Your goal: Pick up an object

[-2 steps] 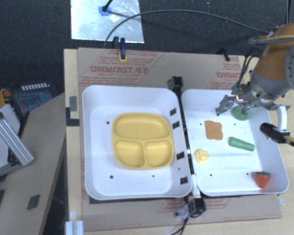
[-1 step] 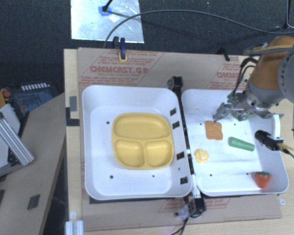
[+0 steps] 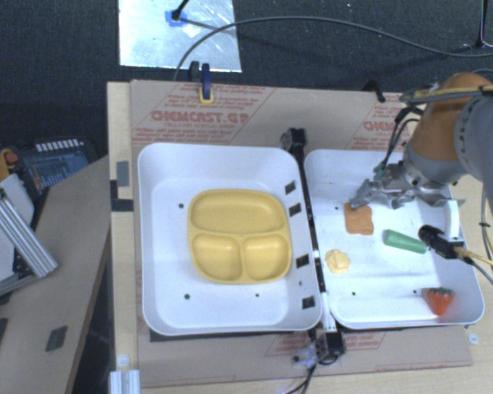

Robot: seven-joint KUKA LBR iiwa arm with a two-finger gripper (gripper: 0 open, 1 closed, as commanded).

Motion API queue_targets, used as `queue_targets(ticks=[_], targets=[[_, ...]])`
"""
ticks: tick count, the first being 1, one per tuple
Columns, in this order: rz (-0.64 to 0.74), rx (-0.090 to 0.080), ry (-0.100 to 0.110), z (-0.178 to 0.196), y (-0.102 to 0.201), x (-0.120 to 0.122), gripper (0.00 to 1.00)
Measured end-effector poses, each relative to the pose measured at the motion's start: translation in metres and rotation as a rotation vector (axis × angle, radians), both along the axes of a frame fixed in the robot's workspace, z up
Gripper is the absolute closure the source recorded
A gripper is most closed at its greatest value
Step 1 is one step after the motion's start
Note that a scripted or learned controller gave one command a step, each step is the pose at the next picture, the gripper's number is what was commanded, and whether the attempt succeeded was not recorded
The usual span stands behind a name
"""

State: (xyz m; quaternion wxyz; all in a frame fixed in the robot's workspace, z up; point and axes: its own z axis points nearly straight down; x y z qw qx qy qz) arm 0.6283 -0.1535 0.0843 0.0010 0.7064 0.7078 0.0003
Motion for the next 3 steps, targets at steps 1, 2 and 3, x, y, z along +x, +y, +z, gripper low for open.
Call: queue_targets(ticks=[1, 2, 3], targets=[[0.000, 0.000, -0.008, 0.014, 0.000, 0.002, 1.00], [0.002, 0.000, -0.004, 0.059, 0.002, 0.009, 1.00], [0.004, -0.001, -0.007, 0.124, 0.004, 0.010, 1.00]])
